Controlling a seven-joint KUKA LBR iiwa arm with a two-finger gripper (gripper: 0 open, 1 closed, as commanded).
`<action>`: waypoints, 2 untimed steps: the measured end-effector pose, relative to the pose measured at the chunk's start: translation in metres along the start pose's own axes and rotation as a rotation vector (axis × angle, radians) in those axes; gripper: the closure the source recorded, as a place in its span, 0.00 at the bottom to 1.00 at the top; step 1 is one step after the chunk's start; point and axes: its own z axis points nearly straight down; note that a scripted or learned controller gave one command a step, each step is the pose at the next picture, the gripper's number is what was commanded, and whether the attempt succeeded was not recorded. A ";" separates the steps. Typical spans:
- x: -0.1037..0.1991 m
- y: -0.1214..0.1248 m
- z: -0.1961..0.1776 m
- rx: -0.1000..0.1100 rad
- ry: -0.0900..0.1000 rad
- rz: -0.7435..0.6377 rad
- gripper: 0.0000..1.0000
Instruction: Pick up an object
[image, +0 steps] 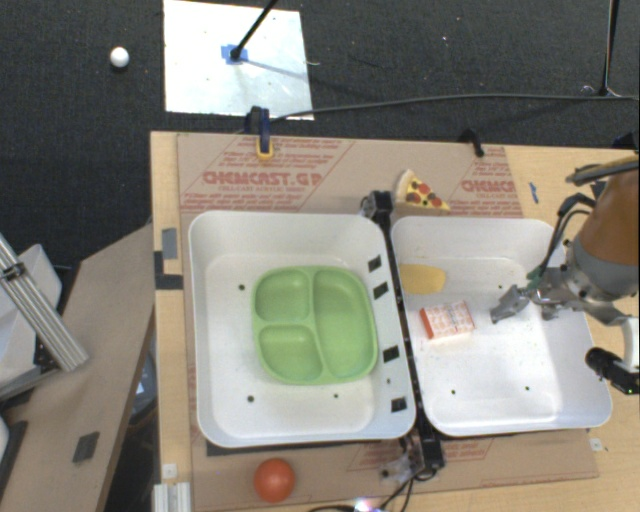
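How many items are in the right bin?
2: a pale yellow piece near the divider, and a red-and-white packet just below it. The gripper may hide more.

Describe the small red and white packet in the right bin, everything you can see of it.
The packet is a small flat rectangle, white with red-orange edges and faint print too small to read. It looks like a wrapped snack or sachet. It lies flat and slightly skewed on the floor of the right bin, near its left side, just below a yellow slice. Nothing touches it; the tool is to its right, apart.
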 end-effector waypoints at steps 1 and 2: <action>0.000 0.001 0.049 0.000 0.000 0.000 0.00; 0.000 0.002 0.036 -0.005 -0.002 0.000 1.00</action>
